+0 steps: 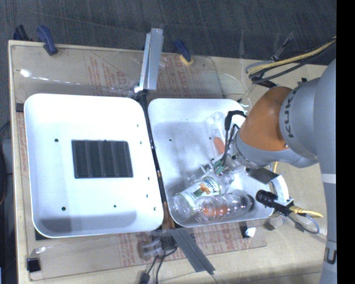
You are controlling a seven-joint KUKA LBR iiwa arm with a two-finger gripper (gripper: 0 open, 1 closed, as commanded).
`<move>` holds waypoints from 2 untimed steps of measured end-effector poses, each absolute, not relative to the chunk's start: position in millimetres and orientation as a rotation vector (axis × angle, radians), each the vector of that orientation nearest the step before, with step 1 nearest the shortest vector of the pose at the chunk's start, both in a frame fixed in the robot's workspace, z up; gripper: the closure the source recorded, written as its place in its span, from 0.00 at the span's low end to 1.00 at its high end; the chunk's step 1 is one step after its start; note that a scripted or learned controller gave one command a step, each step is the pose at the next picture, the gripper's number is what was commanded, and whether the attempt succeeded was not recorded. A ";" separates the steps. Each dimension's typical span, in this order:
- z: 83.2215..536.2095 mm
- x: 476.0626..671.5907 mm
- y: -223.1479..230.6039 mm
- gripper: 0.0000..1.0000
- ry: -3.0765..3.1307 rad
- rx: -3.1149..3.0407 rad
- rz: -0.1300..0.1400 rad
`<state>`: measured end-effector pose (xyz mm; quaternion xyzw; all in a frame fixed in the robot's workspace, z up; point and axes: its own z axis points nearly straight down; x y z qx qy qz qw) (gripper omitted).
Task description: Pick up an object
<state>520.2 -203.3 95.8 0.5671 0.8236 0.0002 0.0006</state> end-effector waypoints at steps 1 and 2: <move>140.8 532.5 -210.6 0.00 2.549 1.840 -0.001; 91.2 586.5 -209.3 0.00 2.567 1.816 -0.001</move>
